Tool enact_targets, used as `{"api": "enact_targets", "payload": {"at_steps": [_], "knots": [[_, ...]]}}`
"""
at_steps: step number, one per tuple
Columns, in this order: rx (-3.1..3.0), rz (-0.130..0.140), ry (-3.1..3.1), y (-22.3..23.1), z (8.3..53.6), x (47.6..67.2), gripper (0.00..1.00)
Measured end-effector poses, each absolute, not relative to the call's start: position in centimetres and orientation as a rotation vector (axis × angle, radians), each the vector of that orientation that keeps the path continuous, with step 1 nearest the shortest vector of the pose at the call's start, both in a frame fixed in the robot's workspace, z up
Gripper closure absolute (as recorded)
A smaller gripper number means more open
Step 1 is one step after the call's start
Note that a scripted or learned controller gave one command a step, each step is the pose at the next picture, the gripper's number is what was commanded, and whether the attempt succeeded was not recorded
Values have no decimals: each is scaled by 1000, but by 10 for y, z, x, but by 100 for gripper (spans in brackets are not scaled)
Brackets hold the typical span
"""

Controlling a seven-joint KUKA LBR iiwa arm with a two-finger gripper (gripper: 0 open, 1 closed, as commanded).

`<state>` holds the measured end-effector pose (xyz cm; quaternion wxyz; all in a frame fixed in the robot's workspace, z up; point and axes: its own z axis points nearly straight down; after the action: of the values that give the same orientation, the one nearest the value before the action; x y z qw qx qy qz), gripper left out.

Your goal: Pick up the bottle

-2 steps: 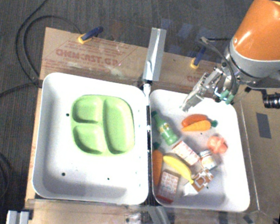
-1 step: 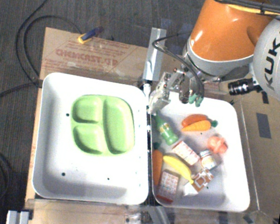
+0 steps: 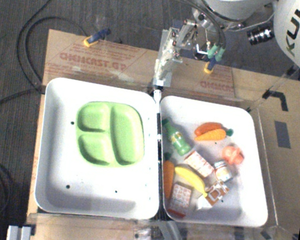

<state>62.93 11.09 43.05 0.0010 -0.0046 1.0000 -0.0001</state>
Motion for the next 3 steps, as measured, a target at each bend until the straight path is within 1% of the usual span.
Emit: {"api": "enact_targets", "payload": {"at_steps": [1, 2, 3], "knots": [[-361, 2, 3118, 200, 361, 643, 100], [-777, 2, 3042, 233, 338, 592, 100], [-1136, -2, 2925, 81, 351, 592, 100]]}}
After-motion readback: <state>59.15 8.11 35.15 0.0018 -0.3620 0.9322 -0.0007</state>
